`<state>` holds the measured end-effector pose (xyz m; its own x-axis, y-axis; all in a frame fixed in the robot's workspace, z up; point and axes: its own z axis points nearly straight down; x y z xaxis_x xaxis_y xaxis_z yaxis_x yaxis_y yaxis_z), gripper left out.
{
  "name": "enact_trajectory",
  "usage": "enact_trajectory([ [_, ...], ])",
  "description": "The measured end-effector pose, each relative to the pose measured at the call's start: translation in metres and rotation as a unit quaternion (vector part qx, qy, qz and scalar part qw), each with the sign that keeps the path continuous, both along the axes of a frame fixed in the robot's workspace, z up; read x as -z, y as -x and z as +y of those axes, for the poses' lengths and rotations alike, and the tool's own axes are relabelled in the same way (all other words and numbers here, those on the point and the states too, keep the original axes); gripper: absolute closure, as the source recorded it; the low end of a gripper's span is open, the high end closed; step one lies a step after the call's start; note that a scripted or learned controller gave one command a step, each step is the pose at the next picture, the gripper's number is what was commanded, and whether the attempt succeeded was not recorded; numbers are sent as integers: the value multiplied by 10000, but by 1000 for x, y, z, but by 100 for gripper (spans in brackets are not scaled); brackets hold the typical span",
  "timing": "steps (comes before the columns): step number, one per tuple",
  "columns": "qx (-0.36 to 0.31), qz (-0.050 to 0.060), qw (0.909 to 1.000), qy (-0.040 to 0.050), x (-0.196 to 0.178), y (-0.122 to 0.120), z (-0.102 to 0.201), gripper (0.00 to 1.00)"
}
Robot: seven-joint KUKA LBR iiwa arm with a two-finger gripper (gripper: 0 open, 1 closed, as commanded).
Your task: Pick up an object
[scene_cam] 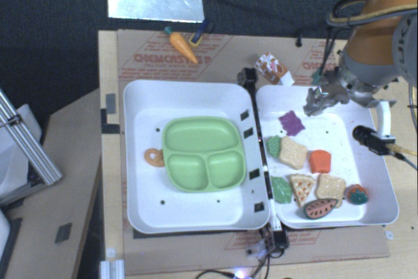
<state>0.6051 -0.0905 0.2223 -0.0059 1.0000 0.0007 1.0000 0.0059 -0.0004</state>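
Toy food pieces [307, 173] crowding right bin [385, 206]; green divided tray [199, 153], pretzel [154, 157] in left bin [140, 108]; claw [316, 103] above, grip state indiscernible.

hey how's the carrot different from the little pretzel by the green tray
The carrot is long, tapered, green-tipped and lies on the bench behind the bins. The pretzel is a small looped ring, paler, lying inside the left bin beside the green tray. Both are orange toy foods.

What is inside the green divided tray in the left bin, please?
The green divided tray shows three bare compartments with nothing in them. A small pretzel lies beside it on the left bin floor. Anything beneath the tray is covered.
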Motion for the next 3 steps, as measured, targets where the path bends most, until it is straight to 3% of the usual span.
enact_trajectory([
  [2,-4,3,10000,-1,-10,58,85,100],
  [3,-3,3,10000,-1,7,96,124,100],
])
